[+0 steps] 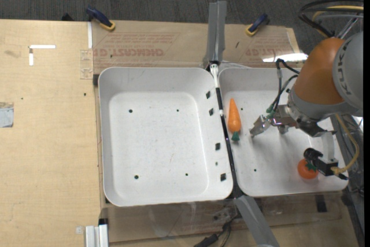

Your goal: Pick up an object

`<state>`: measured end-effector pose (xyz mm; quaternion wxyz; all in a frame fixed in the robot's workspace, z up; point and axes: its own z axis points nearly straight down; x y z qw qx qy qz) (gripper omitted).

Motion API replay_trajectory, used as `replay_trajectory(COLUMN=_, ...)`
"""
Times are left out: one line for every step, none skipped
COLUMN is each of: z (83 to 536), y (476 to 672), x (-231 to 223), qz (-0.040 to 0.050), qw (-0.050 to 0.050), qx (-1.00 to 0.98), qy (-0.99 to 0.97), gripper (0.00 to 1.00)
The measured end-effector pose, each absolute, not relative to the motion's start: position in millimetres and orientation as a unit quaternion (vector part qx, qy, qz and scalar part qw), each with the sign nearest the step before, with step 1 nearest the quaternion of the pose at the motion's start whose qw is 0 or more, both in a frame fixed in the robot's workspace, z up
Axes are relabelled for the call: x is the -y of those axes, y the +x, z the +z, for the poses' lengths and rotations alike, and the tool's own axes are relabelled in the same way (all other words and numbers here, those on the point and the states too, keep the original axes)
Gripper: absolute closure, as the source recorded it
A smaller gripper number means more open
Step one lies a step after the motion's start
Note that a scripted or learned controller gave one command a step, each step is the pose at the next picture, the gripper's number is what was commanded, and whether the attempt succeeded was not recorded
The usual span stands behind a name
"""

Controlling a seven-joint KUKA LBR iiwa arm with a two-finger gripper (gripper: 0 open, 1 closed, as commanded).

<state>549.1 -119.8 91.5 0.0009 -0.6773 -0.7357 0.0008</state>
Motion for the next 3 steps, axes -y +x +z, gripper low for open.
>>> replay_trajectory(z=92, y=650.9, x=114, qz=-0.0002, qw=-0.001, qx=0.782, qy=-0.624, gripper=0.00)
replay_trajectory(z=92, y=566.3, x=103, qz=0.0001, qw=0.000, qx=0.850, qy=-0.527, gripper=0.00)
replay_trajectory(z=93, y=659.2, x=110, qz=-0.0001, qw=-0.001, qx=0.795, qy=-0.607, gripper=0.00)
